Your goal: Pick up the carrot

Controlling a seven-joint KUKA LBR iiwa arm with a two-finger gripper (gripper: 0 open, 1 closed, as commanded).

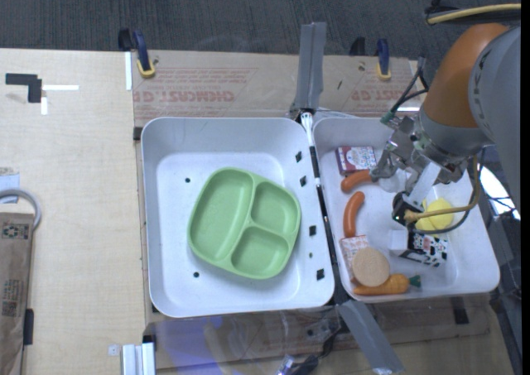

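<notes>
Left bin [157, 224]: contains one green divided plate [245, 223] with three compartments, lying flat near the bin's middle.

Right bin [484, 262]: contains all remaining items. Reference item: the carrot [383, 286].

- The carrot lies flat along the bin's near wall, green end toward the view's right.
- Round tan disc [370, 266]: touching the carrot, just above it in the view.
- Small printed packet [354, 244]: partly under the disc, up and left of the carrot.
- Two red-orange sausages: one [354, 212] farther above the carrot, the other [357, 180] beyond that.
- Red-and-white carton [358, 156]: farthest from the carrot, by the far wall.
- Black-and-white carton [428, 248]: near the carrot, up and right.
- Yellow item [436, 214]: above that carton.

Gripper [389, 168]: over the far part of the right bin, well apart from the carrot, beside the upper sausage. Opening state: cannot tell. Nothing is visibly held.
</notes>
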